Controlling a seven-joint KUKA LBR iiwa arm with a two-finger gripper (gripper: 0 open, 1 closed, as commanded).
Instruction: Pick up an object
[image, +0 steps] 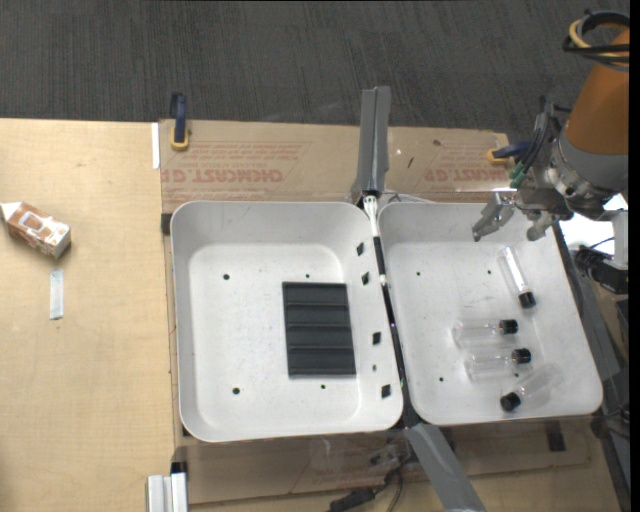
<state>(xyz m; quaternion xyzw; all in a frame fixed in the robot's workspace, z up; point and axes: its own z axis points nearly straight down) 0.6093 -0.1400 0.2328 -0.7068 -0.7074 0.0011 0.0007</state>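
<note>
My hand (512, 222) hangs spread and holding nothing at the upper right of the frame; 4 clear black-capped plastic vials (497, 344) lie in the right white bin (432, 400) below, so grasping remains undone

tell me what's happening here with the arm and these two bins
A grey and orange robot arm reaches in from the right, its hand hovering over the far edge of the right bin, holding nothing. Four clear vials with black caps lie loose in that bin. The left bin holds a flat black ridged block. Nothing has been picked up yet.
</note>
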